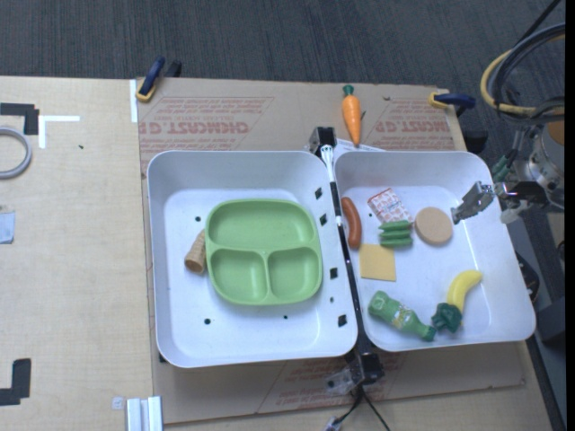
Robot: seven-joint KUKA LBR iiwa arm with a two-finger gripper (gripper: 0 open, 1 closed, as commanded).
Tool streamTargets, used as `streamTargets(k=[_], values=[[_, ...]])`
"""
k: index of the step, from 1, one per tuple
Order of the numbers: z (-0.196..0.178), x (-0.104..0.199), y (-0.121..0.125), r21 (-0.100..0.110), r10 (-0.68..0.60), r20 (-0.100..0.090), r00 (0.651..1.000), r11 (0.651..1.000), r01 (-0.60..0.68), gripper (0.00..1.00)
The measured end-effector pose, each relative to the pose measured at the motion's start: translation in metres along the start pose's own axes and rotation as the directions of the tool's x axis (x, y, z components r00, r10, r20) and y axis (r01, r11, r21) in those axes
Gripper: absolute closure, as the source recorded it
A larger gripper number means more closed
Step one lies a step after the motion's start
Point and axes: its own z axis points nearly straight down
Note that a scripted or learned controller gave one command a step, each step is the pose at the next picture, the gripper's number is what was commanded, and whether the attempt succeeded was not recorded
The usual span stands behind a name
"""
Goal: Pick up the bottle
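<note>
Dark grey carpet fills the top of the view, and below it a pale wooden bench [72, 268] carries a sheet of brown cardboard [207, 115] with two shallow white bins side by side on it. An orange toy carrot [350, 113] lies on the cardboard just behind the bins, where they meet.

In the left bin [171, 321] sits a light green plate [265, 251] divided into three compartments. A small tan cone-shaped piece [196, 252] lies touching the plate's left edge.

The right bin [503, 321] holds several toy foods. A reddish-brown sausage [351, 222] lies along its left wall. Beside it are a red-and-white patterned packet [389, 205], a small green ridged piece [395, 234] just below the packet, and a round tan disc [435, 225] to the right. A flat yellow cheese square [377, 262] lies near the middle. A yellow banana [463, 288] rests toward the front right, with a dark green leafy piece [446, 317] touching its lower end.

The green bottle [399, 316] lies on its side near the front of the right bin, between the cheese square and the leafy piece, its narrow end pointing right.

The gripper [471, 203] hangs over the right bin's back right area, near the tan disc and well apart from the bottle. Whether its fingers are spread or together cannot be told.
</note>
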Motion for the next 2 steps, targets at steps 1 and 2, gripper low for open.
streamTargets(k=[1, 2], values=[[-0.009, 0.0, 0.0, 0.0, -0.001, 0.001, 1.0, 1.0, 0.001, 1.0], [-0.016, -0.047, -0.038, 0.0, 0.126, 0.0, 0.992, 0.992, -0.126, 1.0]])
